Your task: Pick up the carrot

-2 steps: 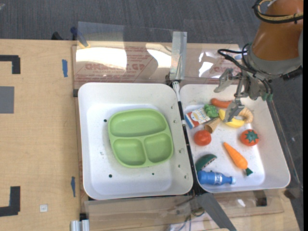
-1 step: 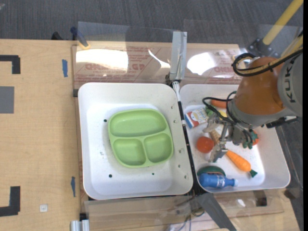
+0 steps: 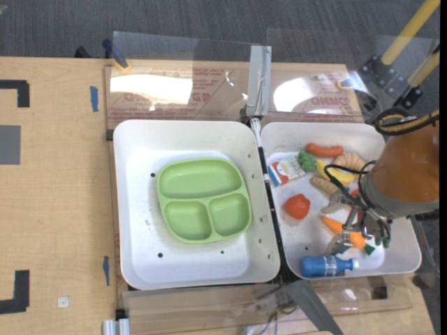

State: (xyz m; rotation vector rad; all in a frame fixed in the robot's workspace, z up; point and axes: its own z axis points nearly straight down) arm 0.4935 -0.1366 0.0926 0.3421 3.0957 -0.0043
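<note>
The carrot (image 3: 341, 229) is a small orange toy, slim and pointed, with a bit of green at one end. It lies at a slant in the right bin (image 3: 401, 257), near its front, just above a blue bottle (image 3: 325, 264) with a white cap. The gripper (image 3: 356, 234) is low over the carrot; I cannot tell how its fingers stand. A small white carton (image 3: 286, 169) carries red and blue print, too small to read.
</note>
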